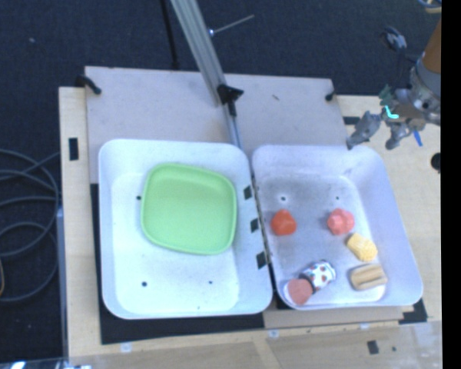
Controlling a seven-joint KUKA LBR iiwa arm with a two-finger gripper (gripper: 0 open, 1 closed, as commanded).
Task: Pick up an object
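— Fingers (378,135) spread wide, nothing between them, hovering above the right bin's (396,198) far corner.

— So nothing picked yet; orange ball (283,223) lies inside that bin.

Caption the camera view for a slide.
Claw open above the right bin's far corner; six small items lie in that bin, a green plate in the left bin.
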